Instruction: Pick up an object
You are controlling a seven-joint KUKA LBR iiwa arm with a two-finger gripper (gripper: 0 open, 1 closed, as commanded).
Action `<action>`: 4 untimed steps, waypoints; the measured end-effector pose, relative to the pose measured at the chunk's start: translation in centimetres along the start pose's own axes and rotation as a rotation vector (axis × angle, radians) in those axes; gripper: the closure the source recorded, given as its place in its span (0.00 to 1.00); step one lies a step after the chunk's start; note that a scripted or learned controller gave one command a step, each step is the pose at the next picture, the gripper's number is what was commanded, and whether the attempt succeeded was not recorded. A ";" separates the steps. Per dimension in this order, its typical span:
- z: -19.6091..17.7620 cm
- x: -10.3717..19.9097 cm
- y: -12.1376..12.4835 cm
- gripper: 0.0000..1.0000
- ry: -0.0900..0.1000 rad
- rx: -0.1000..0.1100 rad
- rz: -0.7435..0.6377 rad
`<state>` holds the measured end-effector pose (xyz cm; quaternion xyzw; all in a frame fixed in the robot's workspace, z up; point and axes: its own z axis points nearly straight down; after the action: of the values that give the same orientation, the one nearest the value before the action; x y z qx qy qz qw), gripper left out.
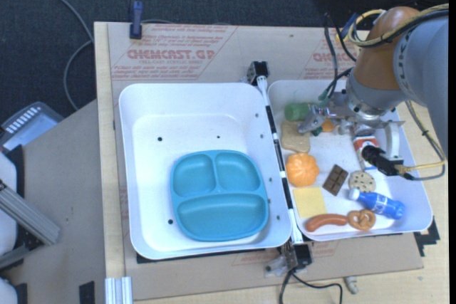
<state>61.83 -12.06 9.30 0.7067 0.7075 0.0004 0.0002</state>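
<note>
Arm reaching from right, claw (318, 123) low over right bin (420, 213), grip state unclear

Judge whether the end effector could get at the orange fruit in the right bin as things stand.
Probably yes. The orange fruit lies uncovered near the right bin's left wall, with nothing stacked on it, and the end effector hangs over the same bin. The wall beside it may crowd one side.

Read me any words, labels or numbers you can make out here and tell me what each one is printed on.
"CHEMCAST GP", red print on the board under the bins.
Smaller red lines above and below it: too blurred to read.
More red print on the board at upper right: unreadable.
Blue bottle: no label legible.
</note>
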 end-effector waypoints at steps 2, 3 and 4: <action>0.6 1.4 -10.6 0.00 -0.001 -0.006 0.002; 0.6 -1.0 -6.1 0.00 -0.002 -0.006 0.002; 0.7 1.4 -13.8 0.00 0.000 -0.003 0.001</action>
<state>48.02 -10.71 8.63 0.7071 0.7071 0.0013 0.0013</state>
